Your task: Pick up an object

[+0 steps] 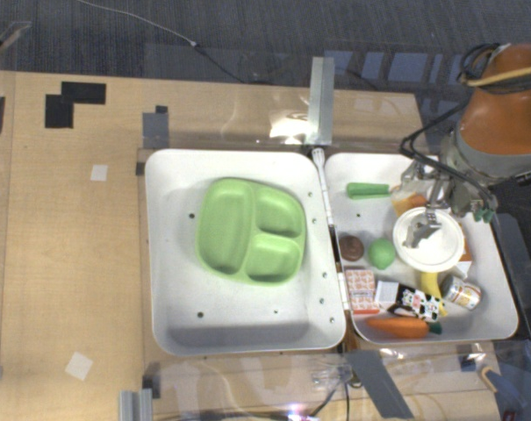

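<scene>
Hand sits over the white bowl — right bin, 3 o'clock — positioned for a pick; finger state cannot be told.

White bins: two, side by side on the worktop
Green divided plates: one, three compartments
Green cylinders: one
Green balls: one
Brown round pieces: one
White bowls: one
Carrots: one
Small printed cartons: one
Cans: one
</scene>
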You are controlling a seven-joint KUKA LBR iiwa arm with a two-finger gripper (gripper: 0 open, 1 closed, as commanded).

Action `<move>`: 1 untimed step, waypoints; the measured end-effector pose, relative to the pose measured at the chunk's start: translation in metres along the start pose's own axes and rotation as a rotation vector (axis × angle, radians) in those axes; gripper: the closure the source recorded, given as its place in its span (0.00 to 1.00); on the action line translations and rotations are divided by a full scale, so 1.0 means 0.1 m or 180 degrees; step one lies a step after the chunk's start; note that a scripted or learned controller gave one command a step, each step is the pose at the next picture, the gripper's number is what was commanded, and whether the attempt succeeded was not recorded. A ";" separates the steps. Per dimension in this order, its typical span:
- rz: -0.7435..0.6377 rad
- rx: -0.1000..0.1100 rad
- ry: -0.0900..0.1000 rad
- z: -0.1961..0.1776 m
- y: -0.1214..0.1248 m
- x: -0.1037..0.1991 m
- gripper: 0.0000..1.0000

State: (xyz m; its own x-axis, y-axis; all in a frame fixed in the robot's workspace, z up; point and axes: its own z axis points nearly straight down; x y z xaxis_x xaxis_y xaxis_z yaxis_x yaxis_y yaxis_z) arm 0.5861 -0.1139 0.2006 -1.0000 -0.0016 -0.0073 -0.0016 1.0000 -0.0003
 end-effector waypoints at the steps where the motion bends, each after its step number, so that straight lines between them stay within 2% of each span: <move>1: -0.0202 0.0006 -0.0026 1.01 -0.30 -0.14 0.00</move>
State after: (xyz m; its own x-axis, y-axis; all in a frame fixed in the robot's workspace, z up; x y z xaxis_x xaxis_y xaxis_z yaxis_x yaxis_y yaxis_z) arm 0.6012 -0.1443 0.0995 -0.9978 -0.0651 -0.0154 -0.0651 0.9979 -0.0029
